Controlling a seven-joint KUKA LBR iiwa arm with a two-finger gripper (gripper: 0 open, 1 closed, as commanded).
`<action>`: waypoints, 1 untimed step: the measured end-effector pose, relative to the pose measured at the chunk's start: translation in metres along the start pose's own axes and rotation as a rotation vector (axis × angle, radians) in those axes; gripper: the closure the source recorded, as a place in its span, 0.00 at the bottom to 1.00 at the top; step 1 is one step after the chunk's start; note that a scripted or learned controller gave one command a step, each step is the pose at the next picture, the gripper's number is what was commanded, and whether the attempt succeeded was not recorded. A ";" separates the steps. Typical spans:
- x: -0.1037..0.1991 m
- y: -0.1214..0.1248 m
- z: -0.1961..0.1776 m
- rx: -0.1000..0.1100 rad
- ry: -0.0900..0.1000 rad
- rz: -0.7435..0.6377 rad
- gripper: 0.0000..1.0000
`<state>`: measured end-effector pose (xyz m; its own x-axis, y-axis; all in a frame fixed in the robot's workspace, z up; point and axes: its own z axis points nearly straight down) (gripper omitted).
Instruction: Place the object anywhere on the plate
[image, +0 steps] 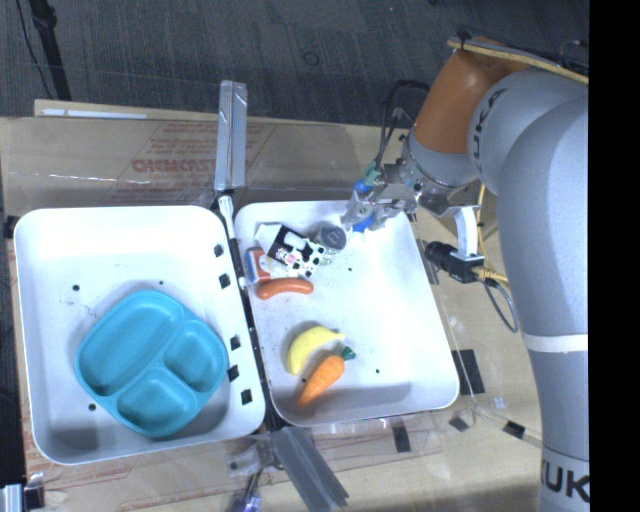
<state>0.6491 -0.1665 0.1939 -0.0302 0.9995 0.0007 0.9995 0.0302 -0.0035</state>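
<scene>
From my screen the arm (520, 200) fills the right side, grey with its orange band, bent in over the far right corner of the right bin (420, 330). Both white bins sit side by side on the table (100, 150). The left bin (60, 260) carries the blue plate (150, 362), a three-compartment one lying flat toward its near side. In the right bin I see a banana (308, 347) near the middle, with a carrot (322, 378) touching it on the near side, its green top by the banana's right end. Farther back lies a sausage (284, 288), and just beyond it, touching or nearly so, a small black-and-white box (290, 250). The claw (362, 215) hangs at the bin's far edge, just right of that box, with a small grey round thing (333, 237) directly under its tip. I cannot tell whether its fingers are apart or together.
</scene>
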 end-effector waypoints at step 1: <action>0.048 -0.045 -0.016 0.000 0.000 0.008 1.00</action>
<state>0.6031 -0.1195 0.2098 -0.0222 0.9998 0.0003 0.9997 0.0222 -0.0035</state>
